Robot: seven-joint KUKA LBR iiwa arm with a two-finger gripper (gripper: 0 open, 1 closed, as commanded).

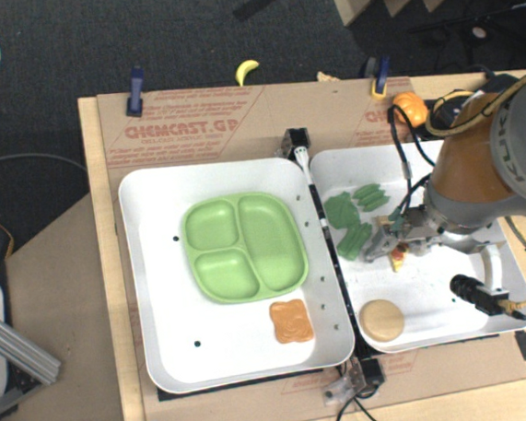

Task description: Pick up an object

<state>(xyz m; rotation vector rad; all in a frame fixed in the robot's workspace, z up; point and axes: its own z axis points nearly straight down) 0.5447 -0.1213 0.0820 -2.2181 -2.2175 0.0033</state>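
In the right bin (496, 321), the arm (481, 170) and green pieces (351, 215) crowd the upper half; bare floor lies beside the tan disc (382, 320). The left bin (160, 289) is open around its green divided plate (244, 246) and orange waffle (290, 321).

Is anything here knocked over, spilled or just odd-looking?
Nothing looks spilled or broken. The green divided plate sits slightly askew in the left bin, with an orange waffle-shaped piece beside it. One oddity: a small yellow banana-shaped thing lies outside both bins, at the bench's far edge.

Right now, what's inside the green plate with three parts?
Nothing that I can see: all three sections of the green plate look bare. An orange waffle toy lies beside it in the left bin.
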